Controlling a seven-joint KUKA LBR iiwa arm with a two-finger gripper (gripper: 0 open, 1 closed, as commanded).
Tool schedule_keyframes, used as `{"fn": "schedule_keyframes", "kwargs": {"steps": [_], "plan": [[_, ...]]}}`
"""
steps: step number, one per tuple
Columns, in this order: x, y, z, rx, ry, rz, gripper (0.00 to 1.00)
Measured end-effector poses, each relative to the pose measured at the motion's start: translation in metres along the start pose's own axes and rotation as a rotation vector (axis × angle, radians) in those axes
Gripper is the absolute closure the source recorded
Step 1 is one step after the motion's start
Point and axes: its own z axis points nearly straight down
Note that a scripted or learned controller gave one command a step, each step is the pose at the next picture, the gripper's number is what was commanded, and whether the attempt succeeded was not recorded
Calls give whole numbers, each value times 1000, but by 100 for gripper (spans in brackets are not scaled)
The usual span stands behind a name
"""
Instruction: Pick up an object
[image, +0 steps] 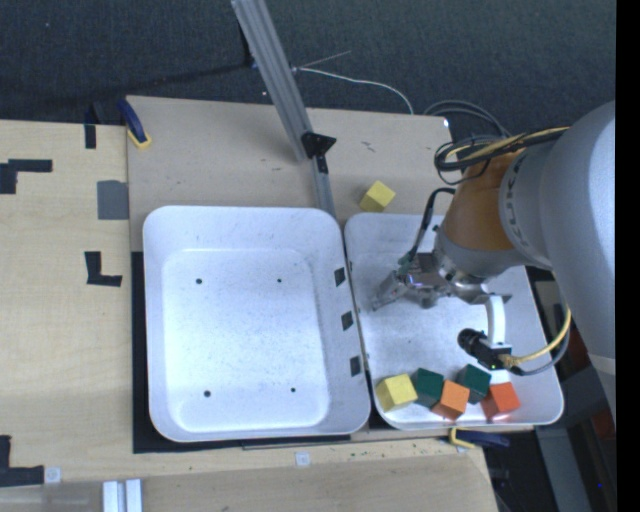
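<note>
The pincer (392, 292) hangs mid-right of frame, its state indeterminate; the small coloured blocks (447, 391) lie ungrasped at lower right.

Two speckled matt white plastic bins (250, 225) sit on a smooth pale wooden bench (60, 300).

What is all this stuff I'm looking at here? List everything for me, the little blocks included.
Bins: 2, white, side by side on the bench; left bin, right bin.
Yellow blocks: 2; one in the right bin's near corner, one on the bench behind the bins.
Green blocks: 2, right bin's near edge and.
Orange block: 1, between the green ones.
Red block: 1, rightmost of the cluster.
Metal pole: 1, grey, slanting over the bench behind the bins.
Arm: 1, grey with orange band.
Gripper: 1, over the right bin.
</note>
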Motion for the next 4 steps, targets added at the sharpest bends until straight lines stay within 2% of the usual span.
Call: {"fn": "schedule_keyframes", "kwargs": {"steps": [1, 2, 3, 4], "plan": [[0, 1, 0, -1, -1, 1, 0], [10, -9, 0, 1, -1, 1, 0], [9, -9, -10, 1, -1, 2, 100], [9, -9, -9, 1, -1, 2, 0]]}}
